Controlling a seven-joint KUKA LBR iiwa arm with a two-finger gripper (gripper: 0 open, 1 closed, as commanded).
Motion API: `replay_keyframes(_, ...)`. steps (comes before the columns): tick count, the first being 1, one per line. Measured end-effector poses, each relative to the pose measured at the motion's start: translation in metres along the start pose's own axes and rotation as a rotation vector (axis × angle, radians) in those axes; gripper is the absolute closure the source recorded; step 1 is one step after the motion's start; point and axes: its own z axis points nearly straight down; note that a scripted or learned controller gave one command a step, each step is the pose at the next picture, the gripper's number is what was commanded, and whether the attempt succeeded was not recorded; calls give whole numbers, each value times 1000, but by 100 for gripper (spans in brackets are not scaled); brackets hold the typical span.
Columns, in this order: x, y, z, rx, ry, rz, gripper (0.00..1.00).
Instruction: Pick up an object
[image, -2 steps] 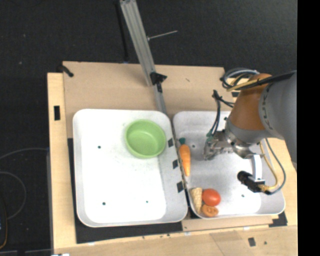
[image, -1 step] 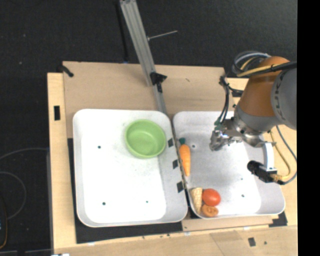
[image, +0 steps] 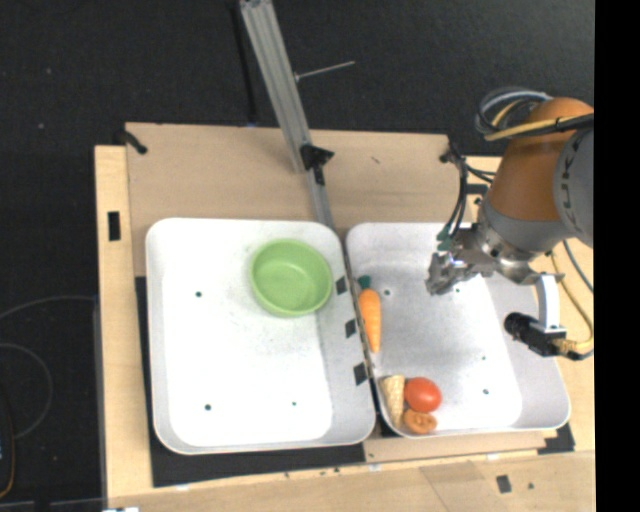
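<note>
My gripper (image: 441, 277) hangs over the upper middle of the right bin (image: 500, 400), with nothing seen between its fingers. An orange carrot (image: 369, 317) lies along that bin's left wall, to the left of the gripper. A red tomato (image: 423, 394) sits near the bin's front edge. Next to it are a pale bread-like piece (image: 393, 394) and a small brown item (image: 418, 422). A green bowl (image: 290, 277) stands in the upper right part of the left bin (image: 200, 400).
A grey metal pole (image: 285, 100) slants down from the top to the gap between the bins. The arm's orange band (image: 530, 175) and cables stand at the right edge. A black fitting (image: 528, 332) overhangs the right bin's right side.
</note>
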Motion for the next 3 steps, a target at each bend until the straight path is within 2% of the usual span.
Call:
replay_keyframes(1, 48, 2, -13, -3, 2, -4, 100)
replay_keyframes(3, 164, 29, -33, -1, 3, -6, 100)
